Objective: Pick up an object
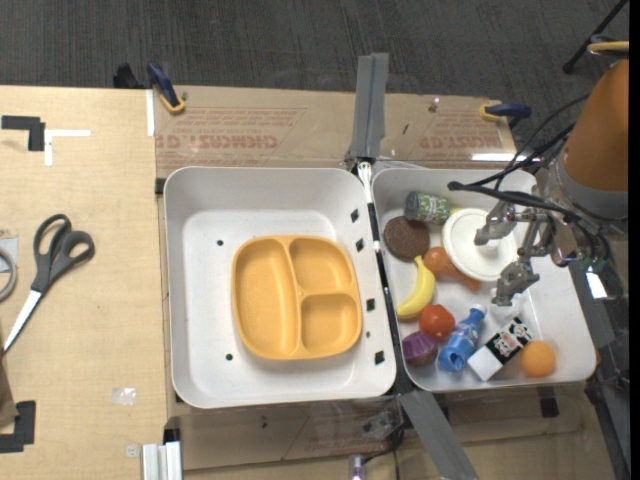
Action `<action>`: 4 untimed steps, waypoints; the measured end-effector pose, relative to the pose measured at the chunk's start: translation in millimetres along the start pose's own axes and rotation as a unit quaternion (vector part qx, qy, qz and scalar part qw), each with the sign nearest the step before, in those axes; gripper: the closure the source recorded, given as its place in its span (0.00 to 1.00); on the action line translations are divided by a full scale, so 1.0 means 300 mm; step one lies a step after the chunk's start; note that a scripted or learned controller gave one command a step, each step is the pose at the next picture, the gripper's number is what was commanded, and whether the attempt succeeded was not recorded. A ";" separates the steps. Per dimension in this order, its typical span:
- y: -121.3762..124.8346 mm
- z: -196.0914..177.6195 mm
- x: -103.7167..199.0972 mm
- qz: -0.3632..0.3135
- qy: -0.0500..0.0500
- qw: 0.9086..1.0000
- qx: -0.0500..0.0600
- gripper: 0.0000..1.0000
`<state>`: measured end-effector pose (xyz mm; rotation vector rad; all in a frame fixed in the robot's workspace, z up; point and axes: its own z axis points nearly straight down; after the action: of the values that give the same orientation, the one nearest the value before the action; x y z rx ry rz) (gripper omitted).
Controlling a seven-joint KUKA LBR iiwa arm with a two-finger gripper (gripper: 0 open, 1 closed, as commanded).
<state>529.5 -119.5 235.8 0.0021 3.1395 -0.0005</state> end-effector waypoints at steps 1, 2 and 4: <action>-0.045 0.426 -0.099 0.048 0.000 0.999 0.000 0.00; 0.073 0.475 -0.020 0.085 -0.002 0.996 0.002 0.00; -0.024 0.376 -0.420 0.163 -0.003 0.987 0.000 0.00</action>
<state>655.6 -126.9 123.3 0.5142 3.0910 -0.0010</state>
